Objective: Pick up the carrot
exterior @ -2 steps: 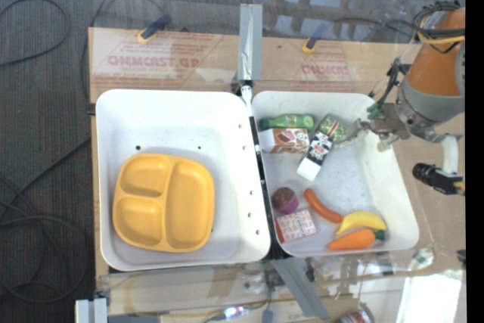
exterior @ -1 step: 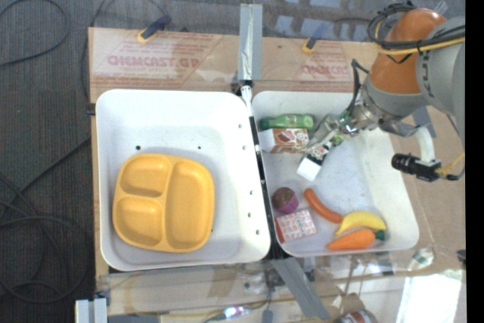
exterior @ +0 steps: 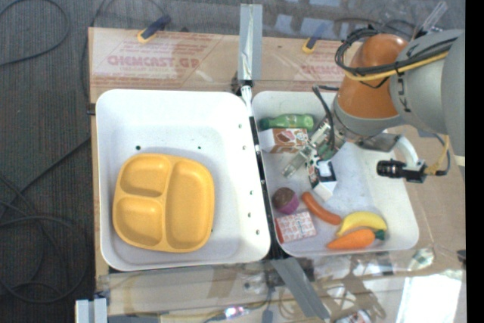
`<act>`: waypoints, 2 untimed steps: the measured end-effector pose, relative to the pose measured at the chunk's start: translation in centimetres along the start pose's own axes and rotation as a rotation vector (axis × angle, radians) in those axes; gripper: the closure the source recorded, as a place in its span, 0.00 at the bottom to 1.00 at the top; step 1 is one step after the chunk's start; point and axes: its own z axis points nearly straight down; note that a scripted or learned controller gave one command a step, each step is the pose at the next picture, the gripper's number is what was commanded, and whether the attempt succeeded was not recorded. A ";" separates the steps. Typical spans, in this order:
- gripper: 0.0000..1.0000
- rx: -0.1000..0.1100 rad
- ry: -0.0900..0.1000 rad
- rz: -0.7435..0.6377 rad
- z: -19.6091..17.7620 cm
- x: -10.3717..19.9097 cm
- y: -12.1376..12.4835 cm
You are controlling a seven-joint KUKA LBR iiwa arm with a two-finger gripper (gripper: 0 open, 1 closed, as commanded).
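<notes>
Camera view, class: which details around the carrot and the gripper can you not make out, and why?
- Gripper: finger state too small and cluttered to read.
- Carrot: its top edge is covered by the banana.
- Right bin: its upper right part is hidden under the arm.
- Box: print too small to read.

Crowded front of the right bin, open middle above it

The carrot lay against the front wall of the right bin, near its front right corner, with the banana touching it from behind and the red sausage-like piece just beside on the left. A pink card and a dark round fruit filled the front left corner. The gripper hung over the bin's middle, near a green bottle at the back edge. Bare floor showed along the right side, behind the banana.
</notes>
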 end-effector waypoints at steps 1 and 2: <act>0.00 0.000 -0.002 -0.079 -0.1 1.4 -2.8; 0.00 -0.001 -0.001 -0.078 -0.1 1.4 -2.8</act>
